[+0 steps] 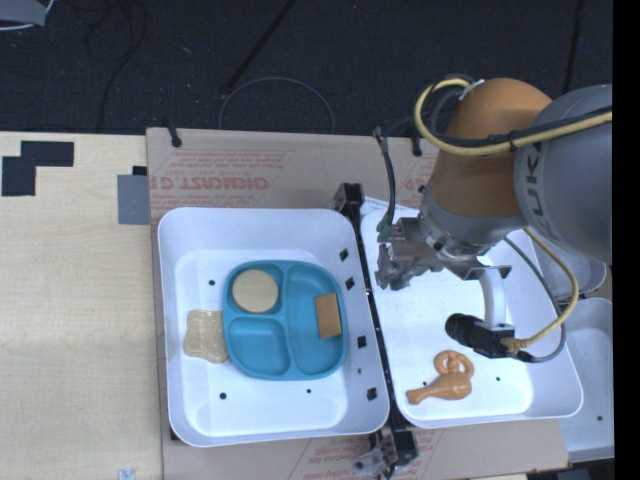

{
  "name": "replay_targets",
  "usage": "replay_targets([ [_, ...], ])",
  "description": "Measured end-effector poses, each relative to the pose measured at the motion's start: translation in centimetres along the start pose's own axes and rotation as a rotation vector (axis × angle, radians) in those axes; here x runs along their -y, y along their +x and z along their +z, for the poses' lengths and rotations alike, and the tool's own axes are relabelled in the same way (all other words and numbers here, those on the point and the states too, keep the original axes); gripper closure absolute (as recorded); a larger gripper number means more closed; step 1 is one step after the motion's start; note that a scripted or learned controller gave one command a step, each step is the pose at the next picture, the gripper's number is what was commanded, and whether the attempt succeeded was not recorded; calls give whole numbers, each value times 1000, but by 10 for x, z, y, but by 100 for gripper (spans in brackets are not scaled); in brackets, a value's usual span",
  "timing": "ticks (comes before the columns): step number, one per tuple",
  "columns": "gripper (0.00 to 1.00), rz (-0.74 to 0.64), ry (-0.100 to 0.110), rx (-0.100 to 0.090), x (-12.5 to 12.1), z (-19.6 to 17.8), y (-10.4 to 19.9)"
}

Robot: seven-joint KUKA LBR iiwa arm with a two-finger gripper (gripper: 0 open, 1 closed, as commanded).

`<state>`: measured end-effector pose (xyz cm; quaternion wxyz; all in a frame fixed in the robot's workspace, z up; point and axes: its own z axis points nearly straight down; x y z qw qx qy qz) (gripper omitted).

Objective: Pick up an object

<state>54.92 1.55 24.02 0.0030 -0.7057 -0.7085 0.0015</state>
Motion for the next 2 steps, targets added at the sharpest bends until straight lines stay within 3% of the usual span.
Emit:
replay_targets([
  [2,100,1,1,1,38,12,76],
])
